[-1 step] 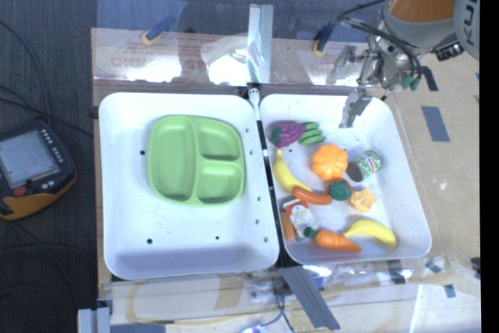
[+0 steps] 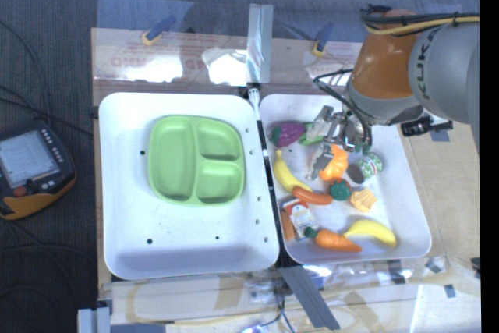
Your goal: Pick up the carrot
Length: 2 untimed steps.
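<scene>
The carrot (image 2: 337,241), orange with a green top, lies near the front edge of the right bin (image 2: 412,199), pointing right. My gripper (image 2: 335,148) is down in the middle of that bin, well behind the carrot and apart from it. It stands open. A small orange toy (image 2: 337,164) lies between its fingers (image 2: 321,161).
Around the gripper lie a purple eggplant (image 2: 287,133), two yellow bananas (image 2: 284,174) (image 2: 373,230), a red chili (image 2: 313,196), a green piece (image 2: 339,190), a cheese wedge (image 2: 363,201) and a speckled ball (image 2: 373,164). The left bin (image 2: 125,246) holds a green divided plate (image 2: 196,158).
</scene>
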{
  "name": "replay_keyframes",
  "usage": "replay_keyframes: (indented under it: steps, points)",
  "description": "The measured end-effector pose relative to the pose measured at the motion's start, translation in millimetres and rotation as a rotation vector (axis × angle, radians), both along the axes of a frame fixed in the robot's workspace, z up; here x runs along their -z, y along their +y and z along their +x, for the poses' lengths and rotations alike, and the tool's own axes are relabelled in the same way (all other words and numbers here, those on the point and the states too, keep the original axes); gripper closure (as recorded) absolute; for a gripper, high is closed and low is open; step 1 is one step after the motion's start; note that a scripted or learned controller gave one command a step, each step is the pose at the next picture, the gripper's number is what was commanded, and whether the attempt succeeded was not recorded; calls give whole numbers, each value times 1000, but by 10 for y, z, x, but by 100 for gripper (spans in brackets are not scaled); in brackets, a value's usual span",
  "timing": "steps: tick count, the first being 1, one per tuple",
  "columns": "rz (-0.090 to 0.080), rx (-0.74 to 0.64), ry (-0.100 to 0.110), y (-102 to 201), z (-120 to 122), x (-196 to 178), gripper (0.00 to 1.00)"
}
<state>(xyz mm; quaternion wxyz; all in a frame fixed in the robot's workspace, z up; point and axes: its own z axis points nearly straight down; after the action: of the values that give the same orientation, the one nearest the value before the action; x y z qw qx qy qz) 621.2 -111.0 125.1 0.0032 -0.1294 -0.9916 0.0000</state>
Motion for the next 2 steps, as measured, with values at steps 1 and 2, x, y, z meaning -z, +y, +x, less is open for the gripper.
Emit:
replay_keyframes:
  steps: [1,2]
  points:
    - [-1,94,-19,-168,-388,348,0]
    - [-5,92,-27,-167,-361,225,100]
